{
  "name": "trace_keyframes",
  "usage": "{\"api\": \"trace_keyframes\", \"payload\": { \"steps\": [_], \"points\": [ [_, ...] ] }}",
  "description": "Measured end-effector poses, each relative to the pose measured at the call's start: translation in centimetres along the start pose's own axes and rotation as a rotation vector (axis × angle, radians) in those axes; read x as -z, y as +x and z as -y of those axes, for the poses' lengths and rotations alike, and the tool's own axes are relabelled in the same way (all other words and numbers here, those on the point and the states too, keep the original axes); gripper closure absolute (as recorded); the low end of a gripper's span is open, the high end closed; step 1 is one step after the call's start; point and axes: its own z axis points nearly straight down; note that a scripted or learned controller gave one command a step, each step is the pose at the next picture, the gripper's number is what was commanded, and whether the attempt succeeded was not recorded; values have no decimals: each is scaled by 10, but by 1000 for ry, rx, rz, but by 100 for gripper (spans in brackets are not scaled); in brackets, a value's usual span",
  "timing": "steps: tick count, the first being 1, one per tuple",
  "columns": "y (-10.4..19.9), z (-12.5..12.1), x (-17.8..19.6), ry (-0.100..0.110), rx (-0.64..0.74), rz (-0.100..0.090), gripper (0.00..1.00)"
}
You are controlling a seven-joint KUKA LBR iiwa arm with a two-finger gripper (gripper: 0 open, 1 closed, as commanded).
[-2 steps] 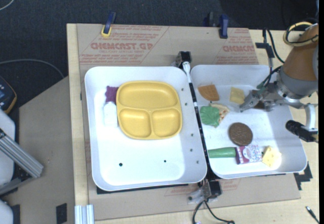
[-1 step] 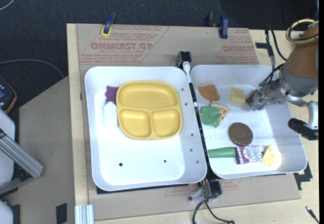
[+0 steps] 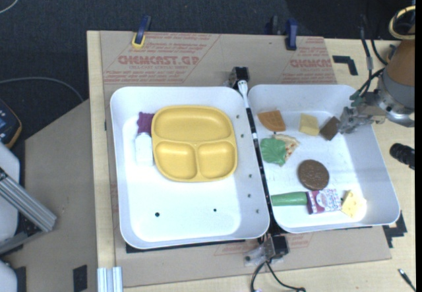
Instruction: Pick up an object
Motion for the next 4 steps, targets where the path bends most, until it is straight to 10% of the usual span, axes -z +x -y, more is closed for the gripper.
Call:
{"api": "trace_keyframes", "payload": {
  "steps": [2,4],
  "points": [
    [4,4,70,3,0,-1,100],
    [108,30,72,11,4,-6,100]
  ]
}}
